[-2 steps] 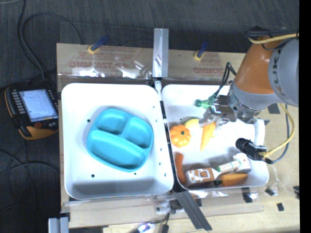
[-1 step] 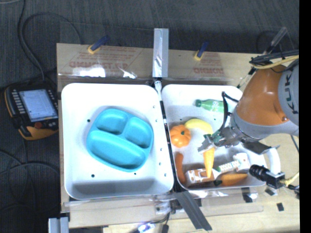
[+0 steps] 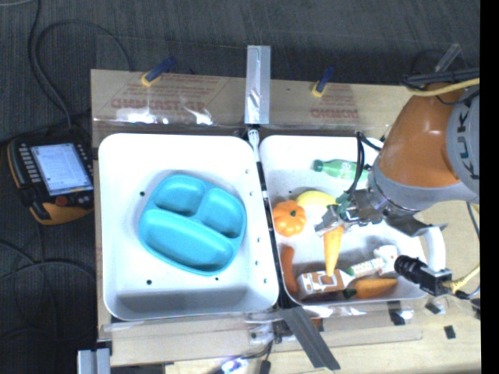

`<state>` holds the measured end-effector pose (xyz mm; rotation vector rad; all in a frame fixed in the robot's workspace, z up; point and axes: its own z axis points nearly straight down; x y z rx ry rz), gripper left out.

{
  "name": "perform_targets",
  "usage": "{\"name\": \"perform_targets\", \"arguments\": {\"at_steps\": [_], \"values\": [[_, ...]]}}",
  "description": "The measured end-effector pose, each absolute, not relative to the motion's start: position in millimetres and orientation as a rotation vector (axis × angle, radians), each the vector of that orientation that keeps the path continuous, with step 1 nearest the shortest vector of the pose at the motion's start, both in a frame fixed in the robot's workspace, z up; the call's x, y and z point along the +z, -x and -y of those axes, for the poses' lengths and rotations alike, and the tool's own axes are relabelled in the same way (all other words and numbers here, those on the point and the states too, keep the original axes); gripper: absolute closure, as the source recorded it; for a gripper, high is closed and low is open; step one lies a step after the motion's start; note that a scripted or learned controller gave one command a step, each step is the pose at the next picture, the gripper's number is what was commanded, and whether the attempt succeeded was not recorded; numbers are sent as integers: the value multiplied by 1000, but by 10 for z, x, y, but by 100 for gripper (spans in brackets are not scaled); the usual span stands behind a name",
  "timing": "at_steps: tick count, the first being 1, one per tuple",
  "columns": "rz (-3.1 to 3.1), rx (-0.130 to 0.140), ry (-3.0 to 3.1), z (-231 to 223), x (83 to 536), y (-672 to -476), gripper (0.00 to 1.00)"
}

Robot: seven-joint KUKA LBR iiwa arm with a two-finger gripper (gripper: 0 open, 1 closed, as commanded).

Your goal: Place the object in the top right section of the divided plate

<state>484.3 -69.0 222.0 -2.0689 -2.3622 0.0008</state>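
Carrot (image 3: 333,249), orange and tapered, is hanging from the pincer (image 3: 337,218); we are seeing its thick end clamped between the fingers and its narrow tip pointing down-frame, below the pincer, over the right bin (image 3: 290,156). Long axis is running roughly vertical in the frame. We are noting the key relation: the divided plate (image 3: 192,221) is lying well to the left of the pincer, in the left bin (image 3: 117,209), across the wall between bins. Its top right section (image 3: 221,211) is the nearest compartment to the pincer. We are judging the coming move as a lift, then a leftward carry.
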Motion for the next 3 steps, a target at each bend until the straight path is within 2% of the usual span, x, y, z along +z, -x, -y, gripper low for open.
{"name": "perform_targets", "arguments": {"at_steps": [1, 2, 3], "values": [[2388, 5, 2035, -84, 1822, -4828, 100], [2174, 7, 2271, -517, 2785, -5118, 100], [2173, 8, 2271, -515, 2785, -5118, 0]]}}
